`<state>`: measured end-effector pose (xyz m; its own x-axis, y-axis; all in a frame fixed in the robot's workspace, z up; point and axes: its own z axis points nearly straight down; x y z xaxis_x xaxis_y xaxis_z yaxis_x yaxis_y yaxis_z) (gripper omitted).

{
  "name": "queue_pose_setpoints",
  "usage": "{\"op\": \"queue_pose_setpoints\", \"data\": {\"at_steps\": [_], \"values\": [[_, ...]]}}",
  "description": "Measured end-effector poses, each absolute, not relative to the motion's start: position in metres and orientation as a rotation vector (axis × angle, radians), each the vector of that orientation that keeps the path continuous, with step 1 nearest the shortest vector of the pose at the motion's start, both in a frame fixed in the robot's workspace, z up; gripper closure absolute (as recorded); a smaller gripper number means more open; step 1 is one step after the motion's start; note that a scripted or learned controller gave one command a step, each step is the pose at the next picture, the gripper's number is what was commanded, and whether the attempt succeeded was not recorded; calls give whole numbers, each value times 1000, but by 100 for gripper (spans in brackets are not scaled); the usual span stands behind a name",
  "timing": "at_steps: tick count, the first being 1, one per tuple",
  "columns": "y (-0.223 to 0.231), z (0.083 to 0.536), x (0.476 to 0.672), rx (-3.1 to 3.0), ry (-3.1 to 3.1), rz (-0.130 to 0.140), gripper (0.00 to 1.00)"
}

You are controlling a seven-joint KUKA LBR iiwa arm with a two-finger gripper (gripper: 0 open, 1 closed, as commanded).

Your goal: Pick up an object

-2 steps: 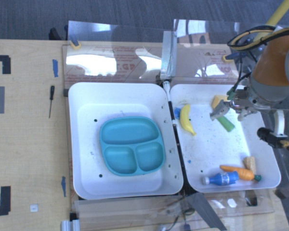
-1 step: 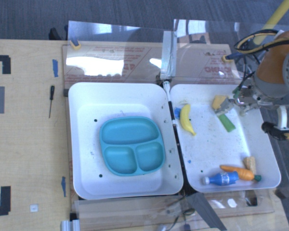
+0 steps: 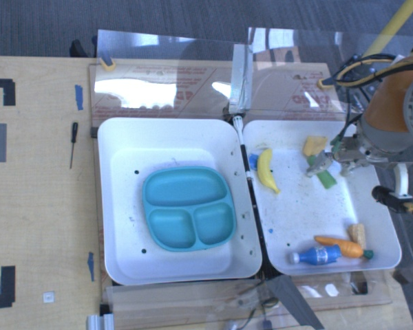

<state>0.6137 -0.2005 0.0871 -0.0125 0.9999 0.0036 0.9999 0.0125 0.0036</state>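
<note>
At the upper right of the frame the gripper (image 3: 323, 165) hangs with fingers spread and holding nothing above the green block (image 3: 326, 179) in the right bin (image 3: 392, 253), so it should drop straight down, straddle the block, then close squarely.

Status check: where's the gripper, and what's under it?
Gripper low in right white bin, over small green block; grip unconfirmed. Yellow sponge-like piece close beside. Yellow banana clear to the left.
</note>
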Motion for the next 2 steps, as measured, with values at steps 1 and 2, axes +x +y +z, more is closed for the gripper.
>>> {"op": "queue_pose_setpoints", "data": {"at_steps": [1, 2], "values": [[-202, 99, 615, -2211, -2243, -8, 100], [-78, 191, 615, -2320, -2126, -20, 100]]}}
